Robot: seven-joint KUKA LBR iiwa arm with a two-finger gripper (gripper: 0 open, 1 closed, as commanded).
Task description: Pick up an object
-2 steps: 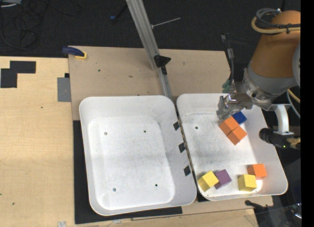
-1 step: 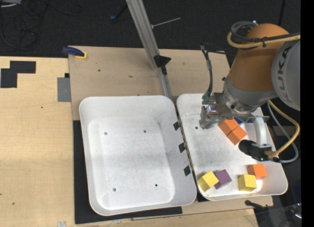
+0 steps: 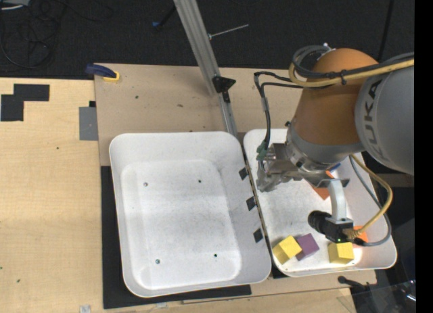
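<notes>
Jaws [image 3: 269, 173] blurred, orange block [image 3: 322, 190] half hidden

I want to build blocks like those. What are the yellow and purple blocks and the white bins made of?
The yellow blocks and the purple block look like foam or painted wood: flat matte colour, no shine. It is hard to say which. The right bin and the left bin look like thin moulded plastic, with smooth rounded rims and a speckled, scuffed floor.

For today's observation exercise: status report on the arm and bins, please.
Gripper low in right bin, nothing seen held. Yellow block, purple block, second yellow block at near edge. Left bin alongside.
</notes>
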